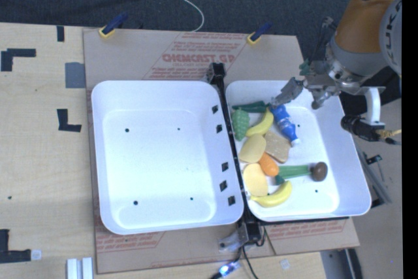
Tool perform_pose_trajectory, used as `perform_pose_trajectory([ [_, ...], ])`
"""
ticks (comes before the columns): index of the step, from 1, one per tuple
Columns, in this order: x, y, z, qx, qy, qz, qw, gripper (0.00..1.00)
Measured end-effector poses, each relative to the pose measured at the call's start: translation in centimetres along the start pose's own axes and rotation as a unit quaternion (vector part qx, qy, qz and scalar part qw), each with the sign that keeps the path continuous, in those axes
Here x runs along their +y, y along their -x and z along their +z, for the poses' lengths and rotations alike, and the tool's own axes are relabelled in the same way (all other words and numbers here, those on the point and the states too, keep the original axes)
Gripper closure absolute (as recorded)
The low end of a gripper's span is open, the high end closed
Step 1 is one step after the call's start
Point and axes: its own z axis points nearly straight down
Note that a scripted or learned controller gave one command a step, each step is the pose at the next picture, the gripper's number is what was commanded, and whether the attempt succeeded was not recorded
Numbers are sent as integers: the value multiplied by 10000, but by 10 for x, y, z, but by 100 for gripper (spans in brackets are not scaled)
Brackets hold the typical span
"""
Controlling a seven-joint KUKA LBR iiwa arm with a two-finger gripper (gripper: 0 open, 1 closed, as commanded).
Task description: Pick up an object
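While the two-finger pincer [297,93] hangs apparently open and empty, you need a descent onto the blue plastic bottle [285,122] just below.

The grey arm reaches in from the right, its gripper [302,92] hanging over the far part of the right bin [339,166]; a blue bottle [285,122] lies just below it, beside two bananas [260,125], an orange [269,166] and a green-handled tool [300,171]; the left bin [157,153] adjoins.
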Motion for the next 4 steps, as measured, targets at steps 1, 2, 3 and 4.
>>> perform_pose_trajectory([
  [1,21,-16,101,3,-40,-2,10000,0],
  [2,22,-16,84,0,-3,-5,10000,100],
  [3,62,-23,141,3,-21,-3,10000,100],
  [4,62,-22,137,-5,-2,3,10000,0],
])
